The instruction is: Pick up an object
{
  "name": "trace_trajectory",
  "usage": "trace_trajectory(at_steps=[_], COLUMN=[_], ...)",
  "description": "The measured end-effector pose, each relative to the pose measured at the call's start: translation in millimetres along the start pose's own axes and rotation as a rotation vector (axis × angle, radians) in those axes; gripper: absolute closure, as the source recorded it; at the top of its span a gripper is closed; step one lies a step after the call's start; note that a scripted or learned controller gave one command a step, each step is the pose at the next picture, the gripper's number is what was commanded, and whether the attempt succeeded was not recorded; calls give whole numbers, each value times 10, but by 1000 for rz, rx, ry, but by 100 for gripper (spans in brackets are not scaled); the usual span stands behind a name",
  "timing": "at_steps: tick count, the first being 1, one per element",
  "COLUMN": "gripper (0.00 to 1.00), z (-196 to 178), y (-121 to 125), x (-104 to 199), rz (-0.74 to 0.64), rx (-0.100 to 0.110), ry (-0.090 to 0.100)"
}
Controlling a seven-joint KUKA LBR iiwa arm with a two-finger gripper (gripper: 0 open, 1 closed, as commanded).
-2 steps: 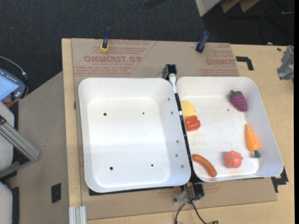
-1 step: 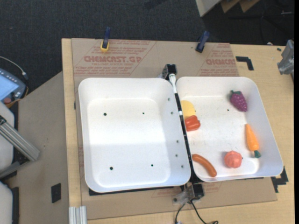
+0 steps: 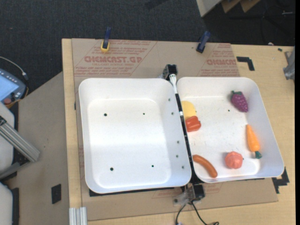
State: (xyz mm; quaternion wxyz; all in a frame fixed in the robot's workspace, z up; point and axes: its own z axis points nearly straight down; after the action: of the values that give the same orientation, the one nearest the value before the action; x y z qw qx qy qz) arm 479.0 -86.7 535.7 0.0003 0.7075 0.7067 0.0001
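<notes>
So all the toy food sits in the right bin (image 3: 262, 170) — I'd go for the carrot (image 3: 252, 140) (nothing crowding it), straight down. End effector state: can't tell.

- Small grey piece (image 3: 291, 65) cut off by the right edge of the camera view, upper right, on the side the arm reaches in from.
- Plain grey, blocky, slightly angled outline; no orange on the part in frame.
- Too little in frame to tell whether arm link, wrist or something else.
- Sits well to the right, out past the bench corner, not over either bin.
- Pose and joint angles impossible to read from this sliver.
</notes>
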Motion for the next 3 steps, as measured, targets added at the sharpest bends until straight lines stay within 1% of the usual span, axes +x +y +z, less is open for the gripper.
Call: trace_trajectory(at_steps=[1,2,3], gripper=[100,100,100], z=[8,-1,6], y=[252,-7,138], x=[16,-83,-101], rz=[-2,0,-1], rx=[-3,1,-3], ry=[-2,0,-2])
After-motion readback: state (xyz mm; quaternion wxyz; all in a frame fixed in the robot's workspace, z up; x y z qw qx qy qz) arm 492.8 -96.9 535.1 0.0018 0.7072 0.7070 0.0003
